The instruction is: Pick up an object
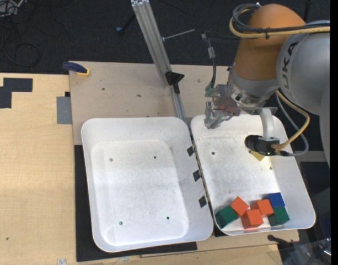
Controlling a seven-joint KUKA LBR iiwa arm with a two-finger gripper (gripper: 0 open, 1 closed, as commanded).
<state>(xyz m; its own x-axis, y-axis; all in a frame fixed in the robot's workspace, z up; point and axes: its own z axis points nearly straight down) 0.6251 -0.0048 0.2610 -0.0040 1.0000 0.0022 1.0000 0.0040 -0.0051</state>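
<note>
Hand [214, 116] over right bin's [235, 148] far left corner, nothing visibly held; blocks [253, 211] clustered at near edge; left bin [102, 148] alongside.

arm [301, 54] cut off at right edge; gripper [213, 119] fingers blurred

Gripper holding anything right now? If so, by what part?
Nothing visible between the fingers. The gripper hangs over the right bin's far end; the blocks lie at its near end.

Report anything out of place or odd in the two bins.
Nothing looks spilled or damaged. The blocks are all bunched in the right bin's near corner, some tilted against each other. The gripper sits over its far edge.
</note>
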